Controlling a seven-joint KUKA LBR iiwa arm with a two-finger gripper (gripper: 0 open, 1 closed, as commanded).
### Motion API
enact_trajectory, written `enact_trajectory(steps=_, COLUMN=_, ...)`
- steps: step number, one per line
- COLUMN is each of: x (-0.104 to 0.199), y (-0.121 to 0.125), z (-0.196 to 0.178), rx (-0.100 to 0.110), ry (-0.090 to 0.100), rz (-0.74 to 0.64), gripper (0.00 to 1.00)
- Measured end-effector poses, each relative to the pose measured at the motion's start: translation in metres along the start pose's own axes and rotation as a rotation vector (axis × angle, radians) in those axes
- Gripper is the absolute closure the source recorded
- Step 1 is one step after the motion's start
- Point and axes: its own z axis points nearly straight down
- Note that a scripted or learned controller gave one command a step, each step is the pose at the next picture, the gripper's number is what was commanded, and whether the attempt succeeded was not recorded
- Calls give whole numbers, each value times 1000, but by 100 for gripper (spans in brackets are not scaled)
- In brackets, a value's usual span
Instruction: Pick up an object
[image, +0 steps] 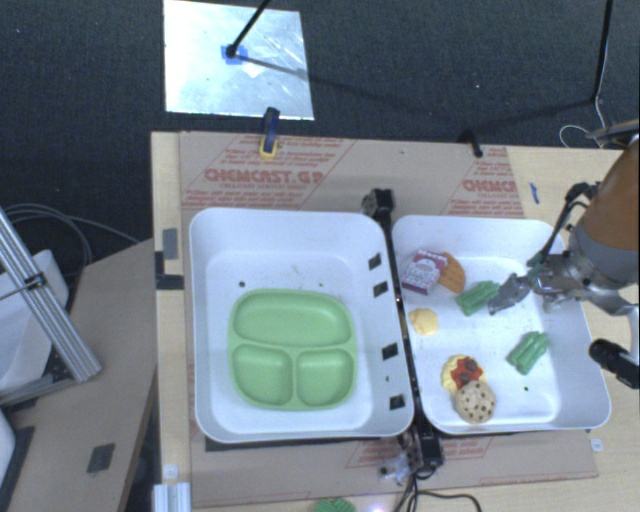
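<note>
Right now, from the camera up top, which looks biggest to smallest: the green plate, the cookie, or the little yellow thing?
1. Green plate, by far the biggest.
2. Cookie.
3. Little yellow thing, a bit smaller than the cookie, though they look close.

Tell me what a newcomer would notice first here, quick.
Probably the green tray, large and alone in the left bin. Next, the right bin with its scatter of toy food: a cookie near the front and green pieces mid-bin. The gripper reaches in from the right, just beside one green piece.
</note>
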Motion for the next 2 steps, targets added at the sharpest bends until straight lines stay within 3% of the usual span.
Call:
enact_trajectory(steps=1, x=-7, y=-42, z=93, rx=-10, ry=-3, rz=-1, gripper=0)
enact_trajectory(steps=2, x=-9, y=-40, z=81, rx=-19, ry=-10, rz=2, gripper=100)
